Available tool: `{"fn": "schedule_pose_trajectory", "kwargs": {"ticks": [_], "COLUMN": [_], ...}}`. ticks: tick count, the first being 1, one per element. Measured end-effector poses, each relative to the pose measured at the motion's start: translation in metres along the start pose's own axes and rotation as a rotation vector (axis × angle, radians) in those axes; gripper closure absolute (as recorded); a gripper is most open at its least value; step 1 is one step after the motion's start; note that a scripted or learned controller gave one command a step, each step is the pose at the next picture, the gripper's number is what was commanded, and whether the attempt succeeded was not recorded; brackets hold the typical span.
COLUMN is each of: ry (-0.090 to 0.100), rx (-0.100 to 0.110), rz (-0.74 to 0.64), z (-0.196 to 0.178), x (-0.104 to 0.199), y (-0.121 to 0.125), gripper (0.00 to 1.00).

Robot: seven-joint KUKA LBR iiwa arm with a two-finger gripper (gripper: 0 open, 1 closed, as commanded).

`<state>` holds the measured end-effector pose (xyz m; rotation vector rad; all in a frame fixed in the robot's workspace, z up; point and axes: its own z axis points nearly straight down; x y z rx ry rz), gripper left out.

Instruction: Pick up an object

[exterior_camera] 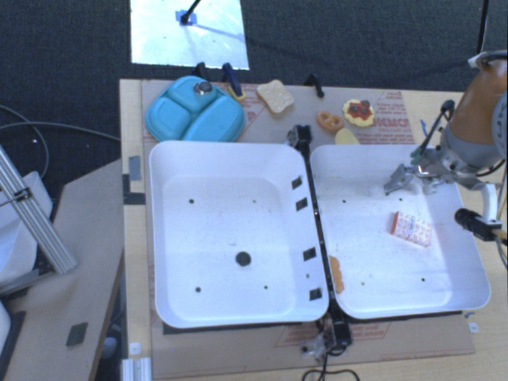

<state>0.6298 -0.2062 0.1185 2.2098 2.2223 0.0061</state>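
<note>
Lying low against the dividing wall between the bins, a small orange piece (336,275) is sitting in the right bin (444,296), well apart from the claw. Farther up the same bin, a pink-and-white patterned packet (410,228) is resting flat on the floor, its long axis running slantwise from upper left to lower right. The gripper (413,177) is hovering just above that packet, offset slightly toward the bin's far wall, and nothing is showing between its fingers; whether they are spread or closed I cannot tell. Judging from this, the packet is the nearer target, and the claw would need to come down and toward the packet's near edge.
</note>
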Motion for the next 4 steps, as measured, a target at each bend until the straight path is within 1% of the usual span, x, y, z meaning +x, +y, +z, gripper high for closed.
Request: {"fn": "schedule_pose_trajectory", "kwargs": {"ticks": [1,2,3,4], "ry": [0.004,-0.001,-0.001,-0.004], "rx": [0.002,-0.003,0.000,-0.007], "rz": [-0.006,0.009,0.001,0.001], "z": [0.035,0.029,0.031,0.019], "x": [0.084,0.009,0.015,0.014], "y": [0.042,-0.063,-0.016,-0.015], "gripper": [0.00,0.00,0.00,1.00]}}
